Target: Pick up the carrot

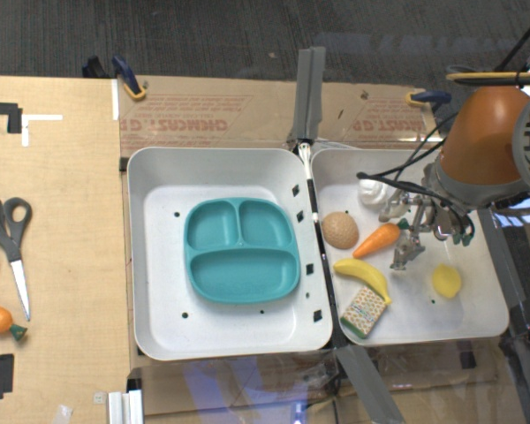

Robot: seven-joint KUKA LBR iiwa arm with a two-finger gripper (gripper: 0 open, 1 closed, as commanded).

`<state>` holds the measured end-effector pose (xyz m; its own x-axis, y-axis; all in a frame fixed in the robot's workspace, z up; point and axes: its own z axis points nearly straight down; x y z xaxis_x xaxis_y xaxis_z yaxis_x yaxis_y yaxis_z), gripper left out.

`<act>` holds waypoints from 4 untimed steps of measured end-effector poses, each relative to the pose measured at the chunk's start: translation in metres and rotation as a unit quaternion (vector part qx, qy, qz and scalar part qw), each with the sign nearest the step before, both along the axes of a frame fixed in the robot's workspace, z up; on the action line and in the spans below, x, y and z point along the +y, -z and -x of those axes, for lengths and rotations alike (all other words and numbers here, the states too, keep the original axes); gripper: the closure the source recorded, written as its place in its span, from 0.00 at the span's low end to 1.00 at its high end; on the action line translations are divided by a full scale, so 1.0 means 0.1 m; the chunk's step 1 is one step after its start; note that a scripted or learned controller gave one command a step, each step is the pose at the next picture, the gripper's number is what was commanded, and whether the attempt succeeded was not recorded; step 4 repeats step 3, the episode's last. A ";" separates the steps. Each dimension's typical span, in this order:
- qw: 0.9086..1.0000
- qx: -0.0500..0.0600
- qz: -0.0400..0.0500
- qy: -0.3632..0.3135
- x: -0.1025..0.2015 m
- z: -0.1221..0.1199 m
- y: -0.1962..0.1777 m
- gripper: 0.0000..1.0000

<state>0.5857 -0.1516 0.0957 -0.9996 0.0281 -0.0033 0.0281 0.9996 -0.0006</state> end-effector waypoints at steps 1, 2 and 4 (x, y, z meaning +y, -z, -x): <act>0.995 0.001 0.000 0.102 0.52 -0.01 0.03 0.00; 0.995 -0.001 0.000 0.101 0.53 -0.02 -0.07 1.00; 0.978 0.000 -0.001 0.207 1.67 0.27 -0.96 1.00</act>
